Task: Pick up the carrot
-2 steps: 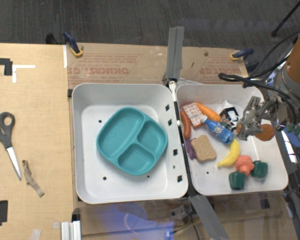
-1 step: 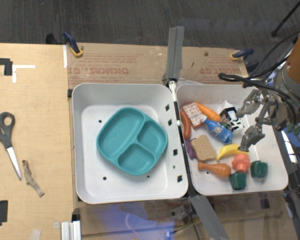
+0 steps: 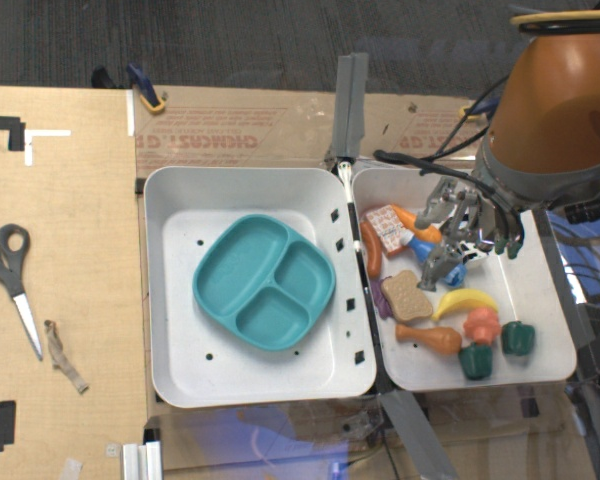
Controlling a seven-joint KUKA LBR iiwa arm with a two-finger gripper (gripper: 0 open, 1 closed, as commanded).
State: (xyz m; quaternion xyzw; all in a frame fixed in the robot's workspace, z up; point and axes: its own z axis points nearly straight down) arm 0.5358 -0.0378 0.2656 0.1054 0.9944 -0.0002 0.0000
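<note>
The carrot lies in the right bin, in its far left part, just right of a red-and-white packet. Its long axis runs from far-left to near-right; the far-left end shows near the packet's top corner, and the near-right end passes under the gripper, so which end is the tip cannot be told. Part of its length is hidden by the metal fingers.

The gripper hangs low over the middle of the right bin, directly beside and partly over the carrot, with a small blue thing under it. Whether its jaws are wide or narrow cannot be told from this slant, and nothing is seen clearly clamped between them.

Counted in the right bin: one carrot, one packet, one sausage along the left wall, one purple piece, one slice of bread, one banana, one drumstick, one orange-red fruit, and two green peppers at the near right, the second just left of the first.

The left bin holds one teal divided plate with three compartments. On the bench to the left lies one pair of scissors.
</note>
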